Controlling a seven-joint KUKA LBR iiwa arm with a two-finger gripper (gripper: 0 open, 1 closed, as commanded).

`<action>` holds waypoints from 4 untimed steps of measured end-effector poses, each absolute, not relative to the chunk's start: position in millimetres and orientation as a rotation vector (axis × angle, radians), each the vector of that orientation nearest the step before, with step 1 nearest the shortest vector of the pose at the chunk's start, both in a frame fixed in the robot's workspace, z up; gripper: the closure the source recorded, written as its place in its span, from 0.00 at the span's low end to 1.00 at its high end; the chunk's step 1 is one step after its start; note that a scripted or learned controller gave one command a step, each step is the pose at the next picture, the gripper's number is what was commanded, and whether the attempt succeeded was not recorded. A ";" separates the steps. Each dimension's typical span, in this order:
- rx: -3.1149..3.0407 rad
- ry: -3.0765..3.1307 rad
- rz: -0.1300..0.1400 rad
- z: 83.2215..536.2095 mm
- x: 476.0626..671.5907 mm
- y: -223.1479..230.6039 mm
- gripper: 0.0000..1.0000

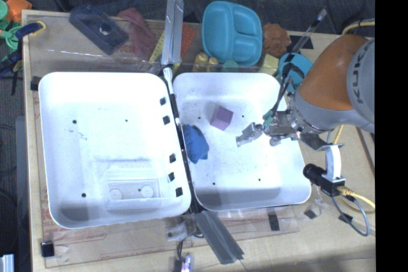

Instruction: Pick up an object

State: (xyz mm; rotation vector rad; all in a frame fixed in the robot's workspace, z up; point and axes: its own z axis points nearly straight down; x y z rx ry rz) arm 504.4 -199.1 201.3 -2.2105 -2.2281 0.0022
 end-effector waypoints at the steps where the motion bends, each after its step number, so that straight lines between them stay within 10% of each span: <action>1: -2.304 -2.134 0.001 91.8 573.3 -191.8 0.00; 2: -1.958 -2.460 -0.002 93.5 626.9 -183.8 0.00; 3: -2.012 -2.412 0.001 92.2 597.0 -139.3 0.00; 4: -2.006 -2.414 0.003 101.7 597.0 -138.9 1.00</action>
